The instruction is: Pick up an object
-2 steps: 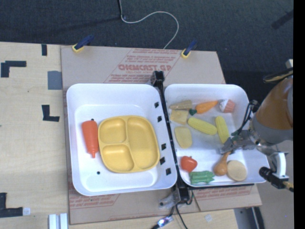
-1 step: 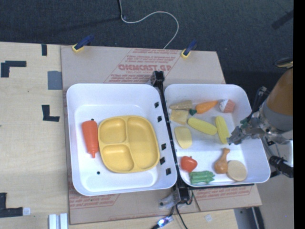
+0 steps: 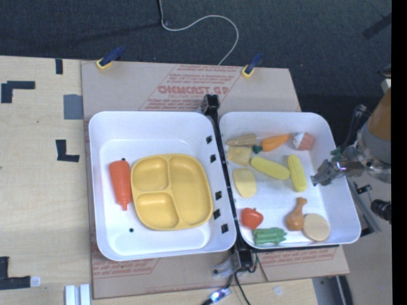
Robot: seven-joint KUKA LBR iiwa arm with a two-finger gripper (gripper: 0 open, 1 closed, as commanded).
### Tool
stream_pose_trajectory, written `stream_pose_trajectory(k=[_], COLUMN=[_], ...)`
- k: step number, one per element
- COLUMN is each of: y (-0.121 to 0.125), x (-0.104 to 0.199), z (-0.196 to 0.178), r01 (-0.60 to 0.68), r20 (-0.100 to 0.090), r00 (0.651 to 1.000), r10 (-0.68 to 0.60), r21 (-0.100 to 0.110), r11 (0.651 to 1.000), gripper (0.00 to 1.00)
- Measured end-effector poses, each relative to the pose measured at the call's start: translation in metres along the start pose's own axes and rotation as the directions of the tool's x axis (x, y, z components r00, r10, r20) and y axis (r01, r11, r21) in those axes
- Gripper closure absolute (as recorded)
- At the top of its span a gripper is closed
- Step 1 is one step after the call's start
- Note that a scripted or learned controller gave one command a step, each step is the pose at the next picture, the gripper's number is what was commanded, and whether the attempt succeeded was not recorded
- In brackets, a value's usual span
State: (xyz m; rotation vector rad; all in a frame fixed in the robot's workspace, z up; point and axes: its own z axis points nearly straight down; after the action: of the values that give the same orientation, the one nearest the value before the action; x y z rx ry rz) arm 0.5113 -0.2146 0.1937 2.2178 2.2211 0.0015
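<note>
Right bin's (image 3: 331,132) edge meets the blurred gripper (image 3: 321,175).

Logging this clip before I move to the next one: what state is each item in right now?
gripper: above the right bin's right rim, holding nothing visible
yellow divided plate: flat in the left bin, compartments bare
orange sausage: lying beside the plate's left edge
two corn cobs: lying loose in the right bin
drumstick: lying against the round bun
</note>
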Motion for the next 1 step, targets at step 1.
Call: stream_pose_trajectory(k=[1], y=[0.001], x=[0.0003], z=[-0.0326], r01=[0.0], r20=[0.0], r00=[1.0], r10=[0.0], r21=[0.0], r11=[1.0], gripper=[1.0])
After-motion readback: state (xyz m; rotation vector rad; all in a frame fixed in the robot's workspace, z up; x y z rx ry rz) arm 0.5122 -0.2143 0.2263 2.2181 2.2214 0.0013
